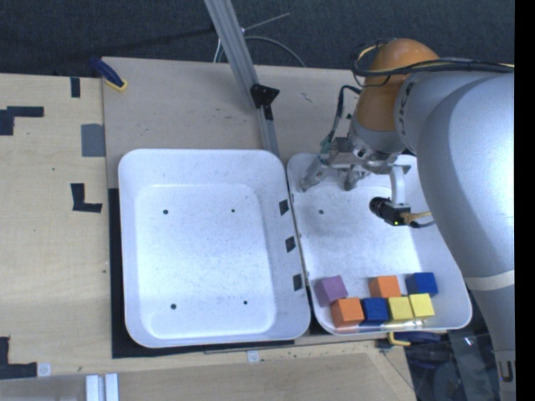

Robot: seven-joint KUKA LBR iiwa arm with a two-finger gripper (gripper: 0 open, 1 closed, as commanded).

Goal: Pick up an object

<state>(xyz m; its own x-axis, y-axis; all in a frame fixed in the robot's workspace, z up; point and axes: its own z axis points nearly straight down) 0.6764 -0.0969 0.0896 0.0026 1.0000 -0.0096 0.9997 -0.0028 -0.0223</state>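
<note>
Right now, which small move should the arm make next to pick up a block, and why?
Probably move the claw toward the near end of the right bin. The claw hangs over that bin's far end, while the blocks, such as the purple block and the orange block, are clustered along its near edge, well apart from it.

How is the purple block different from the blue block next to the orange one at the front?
The pale purple cube sits apart at the left end of the group, while the dark blue cube is wedged between the orange cube and a yellow cube. Purple looks faded; blue is deep. Both are small cubes in the right white bin.
</note>
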